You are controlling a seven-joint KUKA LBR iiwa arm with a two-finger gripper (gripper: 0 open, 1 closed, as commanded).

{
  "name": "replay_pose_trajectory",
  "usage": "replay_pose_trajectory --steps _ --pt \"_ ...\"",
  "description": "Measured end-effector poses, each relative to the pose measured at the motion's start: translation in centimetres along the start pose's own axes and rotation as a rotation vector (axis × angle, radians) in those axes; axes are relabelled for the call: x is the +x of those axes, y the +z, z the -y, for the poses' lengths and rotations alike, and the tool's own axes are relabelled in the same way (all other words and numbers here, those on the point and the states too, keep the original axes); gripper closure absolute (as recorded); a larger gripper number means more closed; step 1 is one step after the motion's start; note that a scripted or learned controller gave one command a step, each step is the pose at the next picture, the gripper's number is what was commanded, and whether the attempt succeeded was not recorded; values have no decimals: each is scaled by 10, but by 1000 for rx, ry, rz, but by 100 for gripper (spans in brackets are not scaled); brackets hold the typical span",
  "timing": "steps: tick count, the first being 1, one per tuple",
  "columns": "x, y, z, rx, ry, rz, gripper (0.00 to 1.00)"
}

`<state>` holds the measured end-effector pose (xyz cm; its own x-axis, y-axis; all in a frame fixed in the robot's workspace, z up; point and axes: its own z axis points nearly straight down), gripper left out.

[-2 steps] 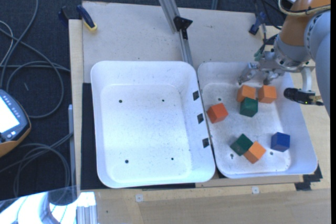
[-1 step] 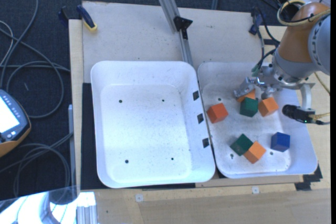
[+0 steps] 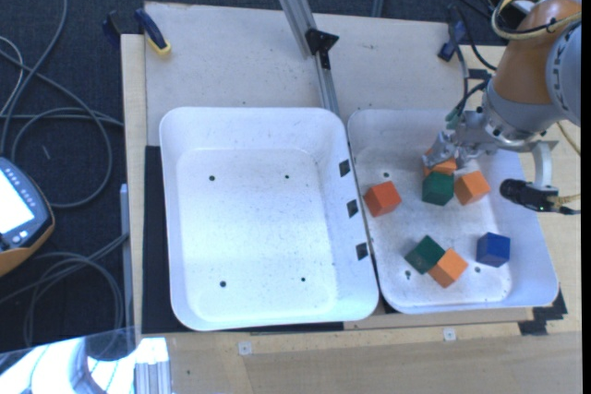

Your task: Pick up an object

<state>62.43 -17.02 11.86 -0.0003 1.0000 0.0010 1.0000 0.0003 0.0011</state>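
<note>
End effector sits low in the right bin, right over an orange block; can't tell its state. Blocks look light, rigid; grab flat opposite faces.

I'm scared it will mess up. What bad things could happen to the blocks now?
The gripper is low over a tight bunch: an orange block under it, a green block and another orange block. It might bump those two away, or pinch two at once. The bunch is also near the right bin's back wall, so a block could slide against it.
</note>
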Motion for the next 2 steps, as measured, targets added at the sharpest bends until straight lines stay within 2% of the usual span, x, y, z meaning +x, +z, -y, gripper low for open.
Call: replay_pose_trajectory --steps 1,2 --pt "65 18 -38 15 -6 2 100" --pt "203 -85 -15 -5 -7 -3 100"
